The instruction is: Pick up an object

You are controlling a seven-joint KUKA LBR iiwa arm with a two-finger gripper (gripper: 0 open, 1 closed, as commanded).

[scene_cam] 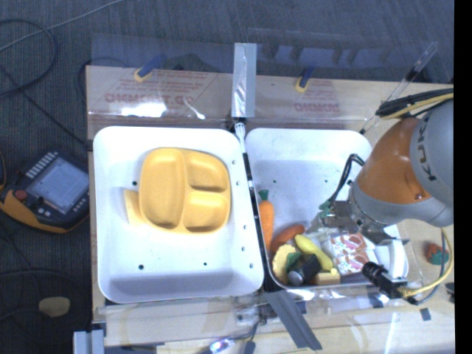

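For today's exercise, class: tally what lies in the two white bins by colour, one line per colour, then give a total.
Yellow: 3, namely the divided tray in the left bin, plus the banana and a lumpy yellow piece in the right bin
Orange: 2, the carrot and an orange-red piece
Red-and-white: 1, the packet
Total: 6, though the crowded pile may hide more.

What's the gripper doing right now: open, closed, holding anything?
Gripper: down in the right bin over the toy pile; whether it grips anything cannot be told.
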